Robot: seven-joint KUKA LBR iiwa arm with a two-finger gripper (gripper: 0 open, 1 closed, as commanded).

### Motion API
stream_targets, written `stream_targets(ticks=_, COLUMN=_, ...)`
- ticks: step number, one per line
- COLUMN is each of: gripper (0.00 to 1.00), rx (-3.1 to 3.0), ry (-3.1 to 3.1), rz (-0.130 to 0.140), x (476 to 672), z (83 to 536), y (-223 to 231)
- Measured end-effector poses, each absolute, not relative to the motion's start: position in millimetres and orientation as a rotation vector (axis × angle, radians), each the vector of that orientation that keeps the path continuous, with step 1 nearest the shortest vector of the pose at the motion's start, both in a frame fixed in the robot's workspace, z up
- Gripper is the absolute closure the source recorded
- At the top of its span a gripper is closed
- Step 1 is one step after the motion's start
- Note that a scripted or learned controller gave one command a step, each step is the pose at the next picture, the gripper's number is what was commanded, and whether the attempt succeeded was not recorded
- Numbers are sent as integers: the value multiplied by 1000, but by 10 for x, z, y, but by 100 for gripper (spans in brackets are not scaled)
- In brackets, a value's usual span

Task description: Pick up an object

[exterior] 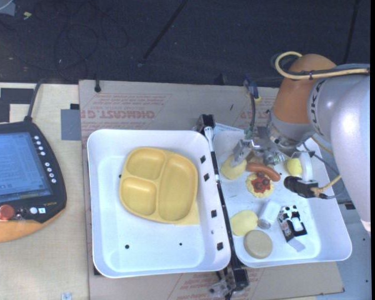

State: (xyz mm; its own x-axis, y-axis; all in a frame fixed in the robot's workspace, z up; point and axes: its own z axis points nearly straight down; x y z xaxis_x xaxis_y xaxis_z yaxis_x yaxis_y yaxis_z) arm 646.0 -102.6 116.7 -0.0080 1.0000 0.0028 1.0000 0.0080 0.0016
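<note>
Counter [56, 255] carries two white bins side by side on cardboard.

Left bin [106, 230]: one yellow divided plate [159, 183], lying flat, slightly toward 12 o'clock of the bin's centre.

Right bin [337, 249]: the loose objects for pick-up all sit here.
- Pale yellow lump [232, 168] at 10 o'clock.
- Sausage [263, 169] near 12 o'clock, just beside the lump.
- Small tart with red topping [260, 185] touching the sausage on its 6 o'clock side.
- Yellow ball [294, 165] at 1 o'clock.
- Yellow dome [244, 222] and beige disc [259, 244] at 7 o'clock, close together.
- White cylinder [267, 214] near centre.
- Black-and-white block [293, 224] at 5 o'clock.

Arm [337, 117] enters from 3 o'clock. End effector [257, 150] hangs over the bin's 12 o'clock edge, just above the sausage and lump. Its opening cannot be told; nothing is seen held.
</note>
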Motion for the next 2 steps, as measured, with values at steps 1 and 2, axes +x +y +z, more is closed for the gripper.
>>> stream_targets(ticks=1, gripper=0, rx=-2225, ry=-2225, rz=-3, x=6208, z=905, y=-1160)
stream_targets(ticks=2, gripper=0, rx=-2223, ry=-2217, rz=1, x=5530, z=887, y=-1078)
